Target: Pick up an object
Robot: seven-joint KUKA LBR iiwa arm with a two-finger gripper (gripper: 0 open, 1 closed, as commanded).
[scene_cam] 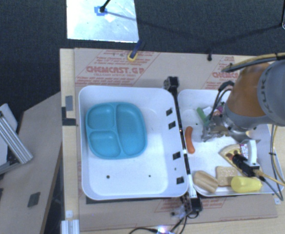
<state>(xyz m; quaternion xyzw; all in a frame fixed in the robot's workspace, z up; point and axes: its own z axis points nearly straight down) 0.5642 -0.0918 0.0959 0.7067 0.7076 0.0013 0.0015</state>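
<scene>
**Pincer low in right bin, nothing lifted yet**

Pincer sits low in the right bin, apparently narrow with nothing visibly between its tips; view is poor. Orange sausage lies at its 9 o'clock, just beside. Green piece at 12. Pick remains undone: grasp and lift both left.

Red "CHEMCAST GP" print on brown protective sheet under bins; repeated at right, partly hidden.

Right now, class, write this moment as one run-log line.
arm: over right bin | gripper: low, beside green piece | hot dog: at bin's left wall | left bin: blue divided plate | pickup: not yet done
</scene>
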